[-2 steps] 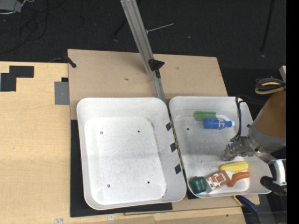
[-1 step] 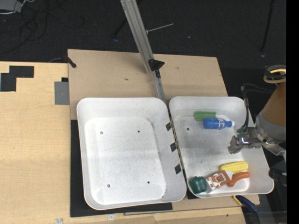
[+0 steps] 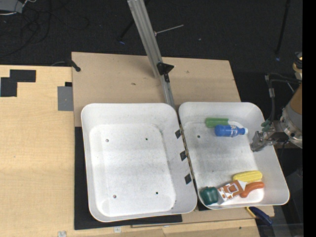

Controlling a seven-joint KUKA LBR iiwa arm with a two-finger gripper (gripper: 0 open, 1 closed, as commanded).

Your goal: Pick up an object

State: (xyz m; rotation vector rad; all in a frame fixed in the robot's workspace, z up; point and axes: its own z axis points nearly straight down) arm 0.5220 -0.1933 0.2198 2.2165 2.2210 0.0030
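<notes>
Right bin (image 3: 276, 147): a green object (image 3: 217, 122) touches a blue bottle (image 3: 229, 131) near the far wall; a yellow corn (image 3: 248, 176), orange piece (image 3: 251, 187) and teal cup (image 3: 210, 195) cluster at the near edge. My claw (image 3: 258, 141) hangs over this bin's right rim, beside the bottle; its opening I cannot tell. The left bin (image 3: 98, 120) adjoins on the tabletop (image 3: 34, 142)

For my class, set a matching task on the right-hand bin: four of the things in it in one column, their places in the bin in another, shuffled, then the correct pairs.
Column one:
1. blue bottle
2. green stick
3. yellow corn cob
4. dark green cup

Column two:
A. near left corner of the bin
B. far part, just behind the bottle
C. near right part, above the orange piece
D. far part, cap pointing right

Pairs: 1-D, 2-B, 3-C, 4-A
</notes>
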